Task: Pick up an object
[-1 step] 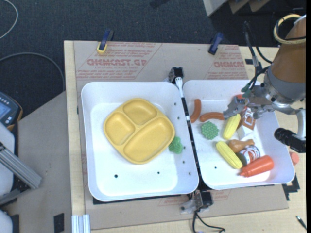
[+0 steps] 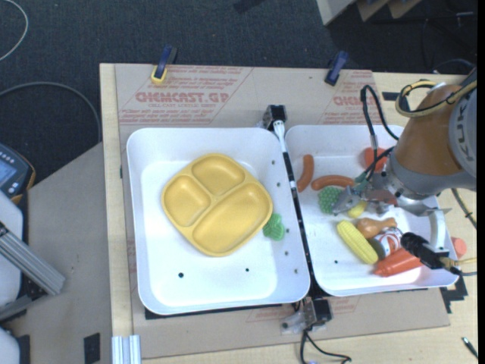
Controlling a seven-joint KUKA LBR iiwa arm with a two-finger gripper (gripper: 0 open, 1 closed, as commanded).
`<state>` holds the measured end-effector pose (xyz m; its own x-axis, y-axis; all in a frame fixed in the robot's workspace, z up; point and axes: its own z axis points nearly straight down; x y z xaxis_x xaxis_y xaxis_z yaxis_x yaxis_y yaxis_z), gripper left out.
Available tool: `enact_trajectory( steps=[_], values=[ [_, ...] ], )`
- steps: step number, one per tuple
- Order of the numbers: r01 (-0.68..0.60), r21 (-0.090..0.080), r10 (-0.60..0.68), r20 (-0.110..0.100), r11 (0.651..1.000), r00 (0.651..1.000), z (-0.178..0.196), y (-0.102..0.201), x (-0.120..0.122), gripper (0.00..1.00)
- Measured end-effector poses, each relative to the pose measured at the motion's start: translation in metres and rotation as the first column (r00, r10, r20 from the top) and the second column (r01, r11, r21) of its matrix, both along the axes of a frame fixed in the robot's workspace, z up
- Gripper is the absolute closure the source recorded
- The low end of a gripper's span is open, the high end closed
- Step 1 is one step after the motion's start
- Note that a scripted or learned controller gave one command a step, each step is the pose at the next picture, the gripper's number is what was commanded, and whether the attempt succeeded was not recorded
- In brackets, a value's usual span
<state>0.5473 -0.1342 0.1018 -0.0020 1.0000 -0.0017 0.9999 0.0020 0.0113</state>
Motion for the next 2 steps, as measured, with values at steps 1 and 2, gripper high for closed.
enact_trajectory(
  steps=[1, 2],
  values=[
    [0.002, 0.0, -0.002, -0.006, 1.0, 1.0, 0.098, 0.003, -0.025, 0.0],
    [0.001, 0.006, -0.001, -0.024, 1.0, 1.0, -0.012, 0.038, -0.064, 0.0]
  ],
)
